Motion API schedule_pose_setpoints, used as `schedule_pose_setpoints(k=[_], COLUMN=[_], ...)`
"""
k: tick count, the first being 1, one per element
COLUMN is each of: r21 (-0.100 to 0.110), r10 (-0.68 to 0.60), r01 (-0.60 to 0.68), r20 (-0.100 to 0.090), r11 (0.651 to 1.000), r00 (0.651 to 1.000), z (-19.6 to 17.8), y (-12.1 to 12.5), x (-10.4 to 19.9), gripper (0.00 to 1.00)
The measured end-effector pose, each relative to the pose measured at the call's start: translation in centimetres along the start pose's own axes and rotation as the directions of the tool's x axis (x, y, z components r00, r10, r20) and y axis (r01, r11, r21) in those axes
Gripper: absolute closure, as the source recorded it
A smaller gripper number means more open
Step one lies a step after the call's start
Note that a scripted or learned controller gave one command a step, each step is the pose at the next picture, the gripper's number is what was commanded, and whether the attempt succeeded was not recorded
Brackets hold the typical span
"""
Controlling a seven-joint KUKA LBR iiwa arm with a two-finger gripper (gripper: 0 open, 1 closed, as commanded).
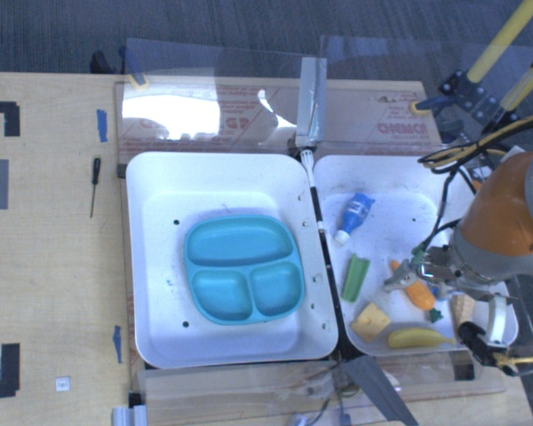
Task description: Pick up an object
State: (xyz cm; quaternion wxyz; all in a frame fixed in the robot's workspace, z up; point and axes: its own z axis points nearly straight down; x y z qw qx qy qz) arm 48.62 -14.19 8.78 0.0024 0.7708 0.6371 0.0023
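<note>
Right bin (400, 171): gripper (415, 278), finger state indiscernible, over an orange object (420, 295) near the front edge; banana (417, 336), green block (355, 278), blue bottle (354, 215).

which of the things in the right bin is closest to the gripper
The orange piece, right beside the gripper. The banana, tan block, green bar and blue bottle lie farther off.

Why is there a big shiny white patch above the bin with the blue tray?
In the camera view, that is glare: light bouncing off the clear sheet behind the left bin, washing out the cardboard print; the divided blue tray stays sharp and evenly lit.
</note>
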Motion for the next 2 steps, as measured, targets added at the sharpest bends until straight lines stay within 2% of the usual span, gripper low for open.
schedule_pose_setpoints(k=[1, 2], r21=[-0.006, -0.001], r10=[0.002, 0.013], r01=[-0.002, -0.013], r20=[0.001, 0.0], r11=[1.0, 1.0], r00=[1.0, 1.0], z=[-1.1, -17.9], y=[0.2, -0.6], x=[0.0, 1.3], gripper=[1.0, 1.0])
